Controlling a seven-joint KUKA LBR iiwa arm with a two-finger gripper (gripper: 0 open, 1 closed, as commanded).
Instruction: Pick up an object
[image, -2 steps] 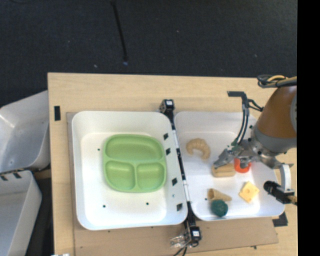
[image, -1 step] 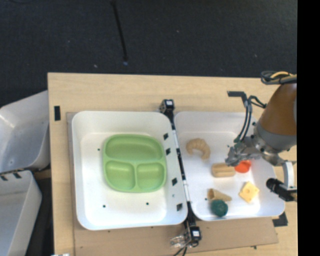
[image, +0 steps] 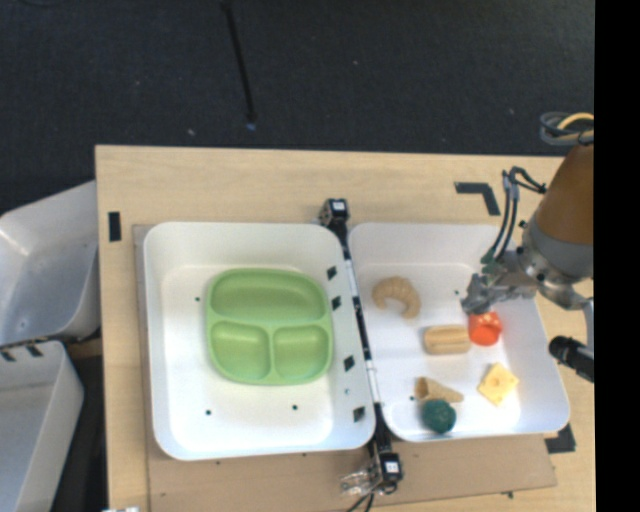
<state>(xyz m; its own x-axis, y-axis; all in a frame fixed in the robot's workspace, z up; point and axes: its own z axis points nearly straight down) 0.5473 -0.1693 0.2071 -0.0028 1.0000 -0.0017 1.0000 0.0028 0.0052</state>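
Red object (image: 485, 329) part-hidden under gripper (image: 478, 300) (grip unclear).

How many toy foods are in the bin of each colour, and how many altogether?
Tan: 3, the croissant, the bread roll and the small wedge
Red: 1, the red piece
Yellow: 1, the cheese
Dark green: 1, the ball
Total: 6

A grey robot arm (image: 560, 245) with an orange band (image: 572, 195) above its wrist reaches in from the right side. Cables run along it. Its two-finger gripper (image: 478, 300) points down and to the left, low over the right-hand area. Whether it grips anything cannot be told.
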